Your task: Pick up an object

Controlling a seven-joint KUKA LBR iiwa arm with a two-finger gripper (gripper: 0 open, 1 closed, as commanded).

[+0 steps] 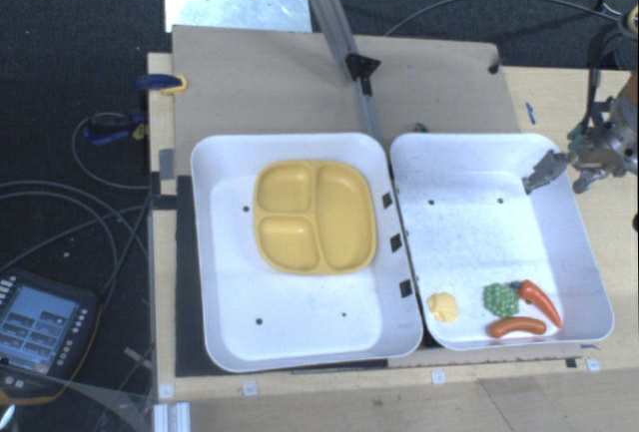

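End effector (561, 175) at the right bin's (469, 230) upper right rim, fingers spread apart, nothing between them. Toy food well apart from it, down in that bin's lower right corner: carrot (540, 302) and broccoli (500, 299) touching, sausage (517, 327) just below them, yellow lump (442, 306) off to their left near the bin's left wall. Yellow divided plate (315, 217) in the left bin (230, 310), far from the end effector. Both bins side by side on the bench (260, 81).
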